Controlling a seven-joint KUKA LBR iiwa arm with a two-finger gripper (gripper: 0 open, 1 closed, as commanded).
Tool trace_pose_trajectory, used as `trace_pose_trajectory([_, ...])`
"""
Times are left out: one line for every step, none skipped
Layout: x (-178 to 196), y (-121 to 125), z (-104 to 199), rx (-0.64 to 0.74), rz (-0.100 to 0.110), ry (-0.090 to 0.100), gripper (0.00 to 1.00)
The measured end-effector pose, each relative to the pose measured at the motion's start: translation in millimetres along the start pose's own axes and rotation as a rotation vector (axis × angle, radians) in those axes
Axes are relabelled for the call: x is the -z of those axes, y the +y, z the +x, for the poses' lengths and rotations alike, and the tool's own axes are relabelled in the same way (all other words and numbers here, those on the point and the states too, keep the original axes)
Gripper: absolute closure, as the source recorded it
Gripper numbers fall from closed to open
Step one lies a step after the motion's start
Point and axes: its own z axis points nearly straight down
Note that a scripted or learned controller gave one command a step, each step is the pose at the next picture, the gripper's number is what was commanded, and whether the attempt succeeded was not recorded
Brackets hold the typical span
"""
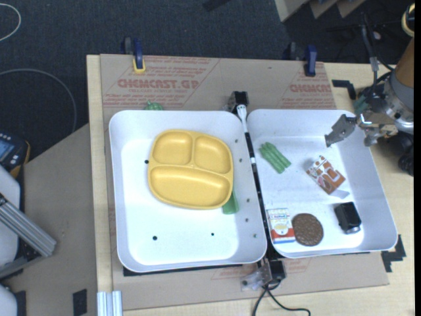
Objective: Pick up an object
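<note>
The brown protective sheet (217,78) under the two bins bears red print. At far left it reads "CHEMCAST GP"; the same mark stands at far right, above the right bin, cut off and harder to read. Print on the small packets cannot be read.

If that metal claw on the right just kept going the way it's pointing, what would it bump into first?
The gripper points left and downward over the right bin. Going straight on, it would probably meet the bin's bare white floor first, short of the green object. Its height above the bin is hard to judge from this single view.
</note>
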Motion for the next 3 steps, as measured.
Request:
trace_pose_trajectory([-132, -55, -41, -0.007, 0.017, 0.004, 0.00])
trace_pose_trajectory([52, -68, -47, 0.000, -0.017, -0.007, 0.00])
trace_pose_trajectory([-111, -95, -66, -0.004, 0.015, 0.006, 0.00])
